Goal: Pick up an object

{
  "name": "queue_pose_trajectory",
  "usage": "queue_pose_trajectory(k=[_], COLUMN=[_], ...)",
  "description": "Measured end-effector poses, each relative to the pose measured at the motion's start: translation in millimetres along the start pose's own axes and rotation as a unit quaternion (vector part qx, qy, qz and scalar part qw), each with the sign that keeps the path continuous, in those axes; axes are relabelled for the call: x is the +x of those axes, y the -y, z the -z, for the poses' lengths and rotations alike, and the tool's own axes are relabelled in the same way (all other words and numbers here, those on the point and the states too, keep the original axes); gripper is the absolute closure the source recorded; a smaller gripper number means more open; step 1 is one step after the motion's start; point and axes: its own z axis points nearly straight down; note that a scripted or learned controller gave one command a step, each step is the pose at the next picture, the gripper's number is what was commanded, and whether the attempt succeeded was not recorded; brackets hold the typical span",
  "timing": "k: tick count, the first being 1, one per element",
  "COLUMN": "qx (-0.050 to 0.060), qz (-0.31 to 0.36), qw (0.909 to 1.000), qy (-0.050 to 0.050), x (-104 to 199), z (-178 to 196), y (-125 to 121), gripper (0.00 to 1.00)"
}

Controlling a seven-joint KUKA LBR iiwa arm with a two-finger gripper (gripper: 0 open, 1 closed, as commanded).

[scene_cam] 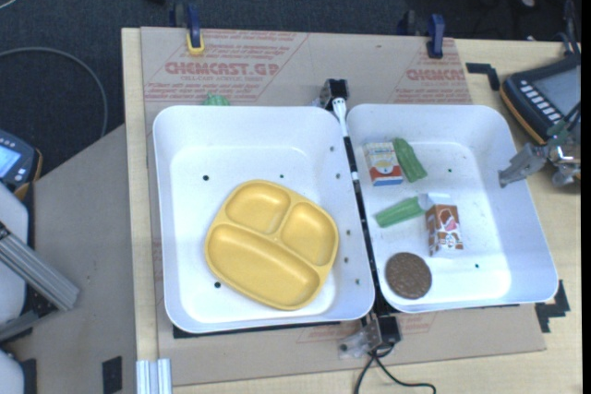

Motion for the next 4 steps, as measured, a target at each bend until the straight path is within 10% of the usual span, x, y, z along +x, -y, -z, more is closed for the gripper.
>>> queue_pose_trajectory(k=[1, 3, 4], qx=[0.000, -0.010, 0.008], qz=[0.000, 0.001, 0.003], qw=[1.0000, 0.9999, 1.0000], qy=[0.000, 0.004, -0.003], x=[-19, -8, 57], z=[-156, 253, 106], y=[14, 30, 31], gripper=[0.00, 0.00, 0.00])
